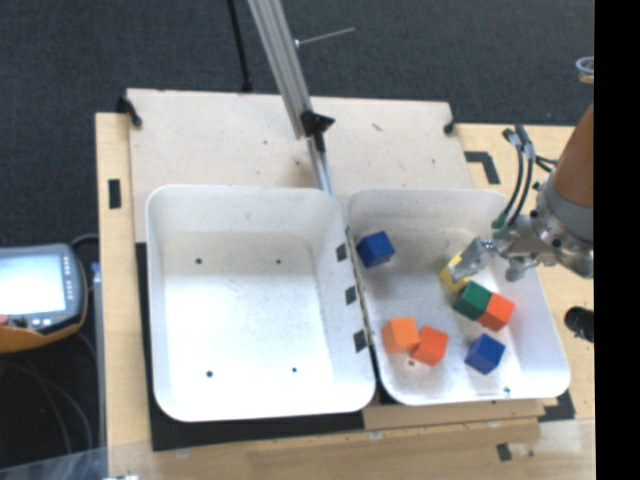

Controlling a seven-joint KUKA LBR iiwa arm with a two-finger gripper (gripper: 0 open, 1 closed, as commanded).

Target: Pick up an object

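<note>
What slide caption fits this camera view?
End effector low in the right bin by a yellow block, among coloured blocks.

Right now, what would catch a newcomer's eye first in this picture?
The bright blocks clustered in the right bin: a blue cube alone near the divider, two orange blocks touching near the front, a green block by an orange one. The gripper sits low beside a yellow block, reaching in from the right.

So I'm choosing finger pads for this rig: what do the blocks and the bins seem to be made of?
The blocks, such as the blue one and the orange one, look like painted wood or solid plastic: flat colour, sharp edges, matte faces. The right bin and left bin look like thin moulded plastic: white, smooth, rounded rims and corners. None of this is certain from above.
</note>
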